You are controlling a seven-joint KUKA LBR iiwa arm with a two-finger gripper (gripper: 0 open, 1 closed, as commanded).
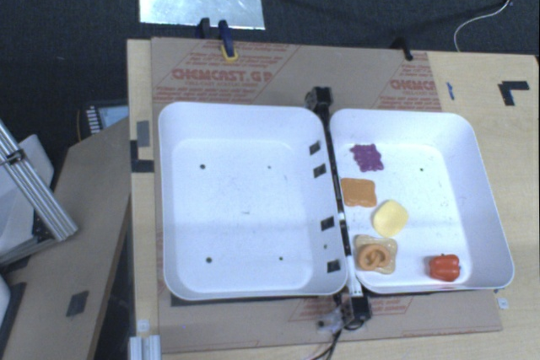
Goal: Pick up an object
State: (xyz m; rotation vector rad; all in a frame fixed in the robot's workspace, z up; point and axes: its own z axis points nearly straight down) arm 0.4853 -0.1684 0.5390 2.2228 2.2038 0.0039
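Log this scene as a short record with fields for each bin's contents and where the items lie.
left bin: no items seen
right bin: five small items
purple item: upper left of right bin
orange flat item: by the divider, below the purple one
yellow item: right of and just below the orange flat one
tan ring-shaped item: lower left corner
red item: by the near wall

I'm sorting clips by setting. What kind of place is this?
Probably a robotics lab bench: two white bins sit on a clamped board, and small toy-like items, such as a purple piece, lie in the right bin.
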